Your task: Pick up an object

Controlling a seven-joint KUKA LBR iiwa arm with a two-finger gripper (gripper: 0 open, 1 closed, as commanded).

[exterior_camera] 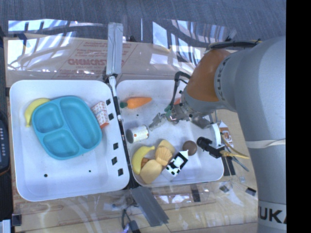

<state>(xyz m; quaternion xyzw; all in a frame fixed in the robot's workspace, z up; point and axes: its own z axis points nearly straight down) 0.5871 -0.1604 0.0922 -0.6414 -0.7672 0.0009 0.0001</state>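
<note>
My gripper (156,122) hangs low in the right bin (146,89), reaching in from the right. Its tip sits just above and to the right of a small white cylinder (137,133) lying on its side. An orange carrot (137,102) lies farther back, near the bin's left wall. In front of the gripper are a yellow banana-like piece (141,155), two pale yellow lumps (164,153) (150,171), a black-and-white checked item (176,164) and a brown ball (189,148). I see nothing held.
The left bin (29,178) holds a blue divided plate (65,126), a yellow piece (33,108) at the plate's left edge, and a small orange-and-white labelled can (100,114) by the divider. The arm's bulk covers the right bin's back right part.
</note>
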